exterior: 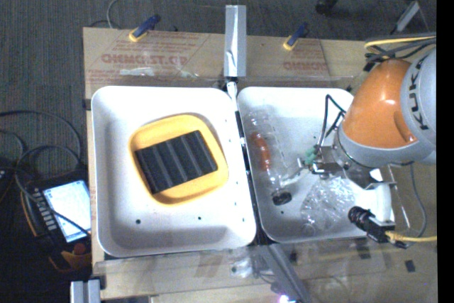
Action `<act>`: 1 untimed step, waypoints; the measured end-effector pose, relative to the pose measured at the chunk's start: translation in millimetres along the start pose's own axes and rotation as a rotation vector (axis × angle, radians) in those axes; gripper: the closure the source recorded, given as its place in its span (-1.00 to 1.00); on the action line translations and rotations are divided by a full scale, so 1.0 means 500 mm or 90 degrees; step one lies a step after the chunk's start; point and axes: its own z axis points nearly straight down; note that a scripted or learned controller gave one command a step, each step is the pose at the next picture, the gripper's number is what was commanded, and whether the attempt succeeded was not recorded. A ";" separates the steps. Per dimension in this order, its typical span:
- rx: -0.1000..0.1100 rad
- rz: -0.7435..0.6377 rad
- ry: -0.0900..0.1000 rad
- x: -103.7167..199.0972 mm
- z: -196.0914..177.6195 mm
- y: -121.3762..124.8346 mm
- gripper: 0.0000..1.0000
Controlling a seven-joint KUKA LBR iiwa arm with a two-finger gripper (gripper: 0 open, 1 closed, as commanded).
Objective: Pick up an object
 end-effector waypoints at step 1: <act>-0.002 -0.014 -0.001 0.050 -0.035 0.189 -1.00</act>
